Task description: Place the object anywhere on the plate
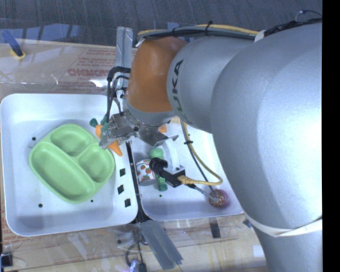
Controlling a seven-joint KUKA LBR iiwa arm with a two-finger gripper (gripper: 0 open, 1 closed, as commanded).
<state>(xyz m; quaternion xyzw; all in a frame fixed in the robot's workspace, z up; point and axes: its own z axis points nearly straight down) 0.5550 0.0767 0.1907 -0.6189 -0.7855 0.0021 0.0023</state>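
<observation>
A light green plate (71,160) with three compartments lies in the left white bin (17,208). My gripper (110,136) hangs over the plate's right rim, close to the divider between the bins. An orange carrot-like toy (116,148) with a green top sits across the fingertips, its orange ends showing on both sides of a grey finger. The gripper looks shut on it. The wrist and orange band hide the area behind it.
In the right bin (175,211) lie a green piece (157,152), a small patterned can (144,171), a green block (161,186) and a reddish-brown ball (218,198). A yellow cable (201,181) loops over that bin. The arm covers the right side.
</observation>
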